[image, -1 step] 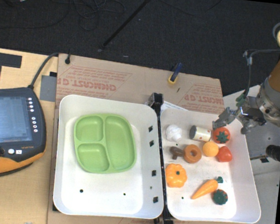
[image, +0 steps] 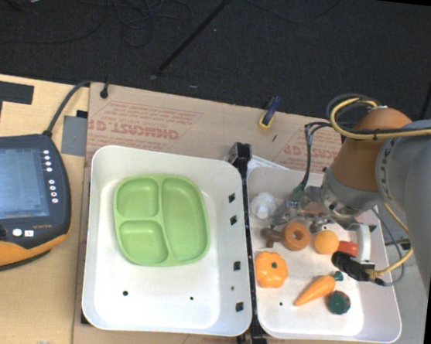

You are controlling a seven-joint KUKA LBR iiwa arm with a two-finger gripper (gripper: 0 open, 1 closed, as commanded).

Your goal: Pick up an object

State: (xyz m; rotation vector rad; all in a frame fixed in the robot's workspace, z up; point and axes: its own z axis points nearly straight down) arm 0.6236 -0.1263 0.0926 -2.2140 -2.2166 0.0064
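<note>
We see the table (image: 45, 100) carrying two white bins; the left bin (image: 100, 286) holds a green divided plate (image: 161, 220). The arm (image: 380, 160) reaches over the right bin (image: 372, 323), its tool (image: 303, 217) low beside a doughnut-shaped toy (image: 296, 236) — near an orange pumpkin (image: 270, 269), carrot (image: 315, 290) and small orange ball (image: 326, 242).

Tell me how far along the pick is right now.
Done: the gripper is down in the right bin, just above the brown ring-shaped toy. In hand: nothing visibly lifted. Left: a confirmed grasp and lift; the pumpkin and carrot lie untouched.
</note>
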